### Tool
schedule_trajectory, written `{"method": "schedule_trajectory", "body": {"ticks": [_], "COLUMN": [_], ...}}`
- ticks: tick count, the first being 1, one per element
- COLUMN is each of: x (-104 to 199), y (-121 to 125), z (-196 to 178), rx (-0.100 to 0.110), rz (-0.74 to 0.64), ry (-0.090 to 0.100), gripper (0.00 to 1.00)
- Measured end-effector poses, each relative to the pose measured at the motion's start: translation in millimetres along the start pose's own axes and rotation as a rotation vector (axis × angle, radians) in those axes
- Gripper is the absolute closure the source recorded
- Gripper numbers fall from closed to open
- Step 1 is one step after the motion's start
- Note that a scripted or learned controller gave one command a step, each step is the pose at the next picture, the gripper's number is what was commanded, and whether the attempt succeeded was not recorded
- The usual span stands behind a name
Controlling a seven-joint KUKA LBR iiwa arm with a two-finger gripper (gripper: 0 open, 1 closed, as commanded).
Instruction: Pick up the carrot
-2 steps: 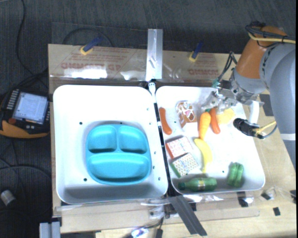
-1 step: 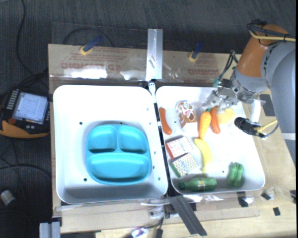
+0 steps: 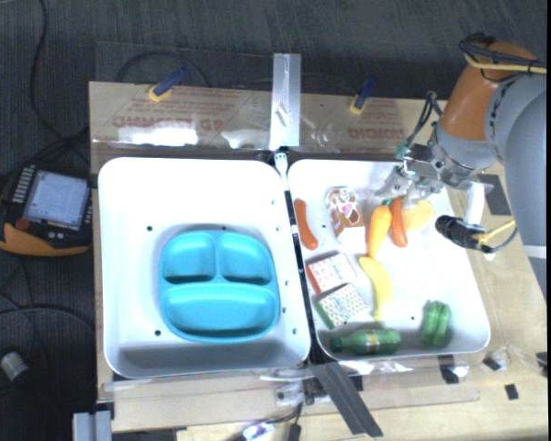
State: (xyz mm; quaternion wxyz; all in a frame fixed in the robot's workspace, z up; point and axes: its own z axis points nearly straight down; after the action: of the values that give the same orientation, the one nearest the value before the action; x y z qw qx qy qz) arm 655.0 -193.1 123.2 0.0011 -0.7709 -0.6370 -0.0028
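The carrot (image 3: pixel 378 229) lies in the right bin (image 3: pixel 459 274), in its upper middle part, with the long axis running roughly from top to bottom and a little tilted. Just right of it, touching or almost touching, lies a red-orange sausage (image 3: pixel 399 222), and further right a yellow piece (image 3: pixel 421 214) that I cannot name surely. Below the carrot is a banana (image 3: pixel 378 281), very near to its lower end.

The gripper (image 3: pixel 411 178) is at the upper edge of this group, above and to the right of the carrot. How wide it stands I cannot tell from this view, and nothing is seen held in it.

I judge the step in hand to be the approach. To do it well, the gripper needs to come a little left and down in the view, until it is over the middle of the carrot and not over the sausage. It is better to close across the short width of the carrot, so the wrist should turn until the closing line crosses the long axis. The gap between carrot and sausage is very thin, so one finger can land on the sausage or push both away. A grasp nearer the lower half, where the sausage ends, seems to me safer, but it should stay clear of the banana.

The left bin (image 3: pixel 129 274) holds a blue tray (image 3: pixel 219 283), and it plays no part here.
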Motion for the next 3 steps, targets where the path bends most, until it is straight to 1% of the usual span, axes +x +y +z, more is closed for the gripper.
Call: {"method": "schedule_trajectory", "body": {"ticks": [2,3], "x": [0.4,0.4], "y": [-0.4,-0.3], "z": [-12.9,-13.0], "rx": [0.009,0.009], "rz": [0.000,0.000], "ry": [0.002,0.002], "gripper": [1.00,0.00]}}
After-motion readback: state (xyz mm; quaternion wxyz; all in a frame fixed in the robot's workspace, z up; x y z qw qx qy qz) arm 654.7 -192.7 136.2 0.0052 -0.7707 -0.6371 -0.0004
